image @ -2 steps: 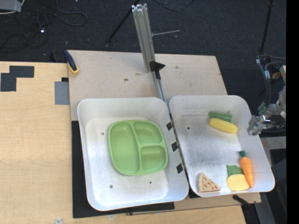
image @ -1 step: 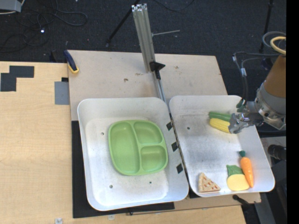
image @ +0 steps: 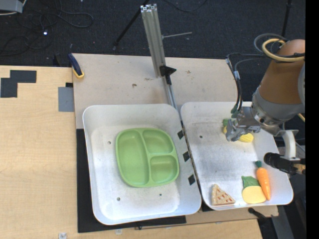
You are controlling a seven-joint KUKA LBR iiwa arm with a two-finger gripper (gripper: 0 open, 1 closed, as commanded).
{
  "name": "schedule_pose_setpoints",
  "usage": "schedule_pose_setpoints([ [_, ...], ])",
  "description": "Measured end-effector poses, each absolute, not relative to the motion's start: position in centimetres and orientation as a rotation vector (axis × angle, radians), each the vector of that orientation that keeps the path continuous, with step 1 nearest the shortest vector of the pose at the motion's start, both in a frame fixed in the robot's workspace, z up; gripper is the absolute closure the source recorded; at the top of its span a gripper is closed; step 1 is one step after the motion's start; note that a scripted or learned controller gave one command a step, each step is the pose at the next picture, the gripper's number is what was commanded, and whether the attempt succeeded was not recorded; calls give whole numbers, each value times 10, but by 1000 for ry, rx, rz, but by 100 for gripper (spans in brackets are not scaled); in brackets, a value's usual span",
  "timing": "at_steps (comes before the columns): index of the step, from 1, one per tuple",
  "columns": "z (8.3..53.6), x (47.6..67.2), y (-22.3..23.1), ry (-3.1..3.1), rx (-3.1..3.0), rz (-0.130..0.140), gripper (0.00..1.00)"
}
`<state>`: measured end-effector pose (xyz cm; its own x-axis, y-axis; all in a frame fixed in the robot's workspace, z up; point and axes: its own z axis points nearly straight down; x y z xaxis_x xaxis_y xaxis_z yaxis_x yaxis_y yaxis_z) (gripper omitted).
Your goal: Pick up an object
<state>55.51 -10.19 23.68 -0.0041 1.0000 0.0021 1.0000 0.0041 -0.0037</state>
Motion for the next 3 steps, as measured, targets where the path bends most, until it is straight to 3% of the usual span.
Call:
schedule_pose_setpoints([
  [3, 223, 566, 73, -2225, -2214, 3, 100],
])
